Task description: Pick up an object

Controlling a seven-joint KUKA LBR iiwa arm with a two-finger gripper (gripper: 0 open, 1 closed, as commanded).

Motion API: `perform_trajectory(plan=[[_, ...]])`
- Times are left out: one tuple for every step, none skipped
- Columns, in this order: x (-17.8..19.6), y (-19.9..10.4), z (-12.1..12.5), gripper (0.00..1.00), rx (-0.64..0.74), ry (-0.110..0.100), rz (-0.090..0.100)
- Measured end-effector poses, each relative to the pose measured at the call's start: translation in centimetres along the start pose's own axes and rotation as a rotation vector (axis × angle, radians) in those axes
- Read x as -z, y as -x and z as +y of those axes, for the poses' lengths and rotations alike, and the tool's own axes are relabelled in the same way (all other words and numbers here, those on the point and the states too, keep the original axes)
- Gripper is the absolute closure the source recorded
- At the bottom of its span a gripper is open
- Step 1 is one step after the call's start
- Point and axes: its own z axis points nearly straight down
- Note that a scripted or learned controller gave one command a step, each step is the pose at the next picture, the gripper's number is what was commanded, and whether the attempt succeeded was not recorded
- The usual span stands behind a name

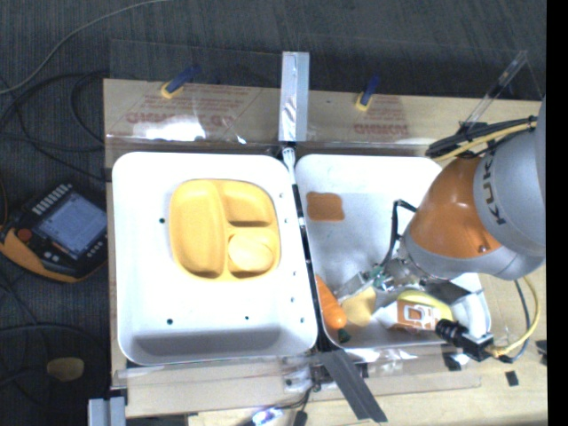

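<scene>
1. Camera view: gripper (368,284) low at the right bin's (355,180) front edge, finger state impossible to tell
2. Just beside it, a carrot (329,304), a pale yellow piece (359,310), a yellow-orange packet (417,314)
3. Yellow divided tray (224,227) mid left bin (142,238)

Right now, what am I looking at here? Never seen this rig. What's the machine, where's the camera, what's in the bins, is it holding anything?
One camera above the bench looks down at a slant on two white bins. The grey and orange machine on the right is a robot arm; its gripper is low in the right bin. That bin holds a brown patch, a carrot, a pale yellow piece and a yellow packet. The left bin holds a yellow tray. The gripper sits right by the pale piece, but I can't tell whether it holds anything.
</scene>
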Motion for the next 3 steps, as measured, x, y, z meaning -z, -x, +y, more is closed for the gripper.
perform_trajectory(plan=[[0.0, -0.1, 0.1, 0.00, 0.039, 0.002, -0.006], [-0.2, 4.7, 10.8, 0.00, -0.022, -0.002, -0.003], [1.7, 3.9, 15.4, 0.00, 0.142, -0.012, 0.002]])
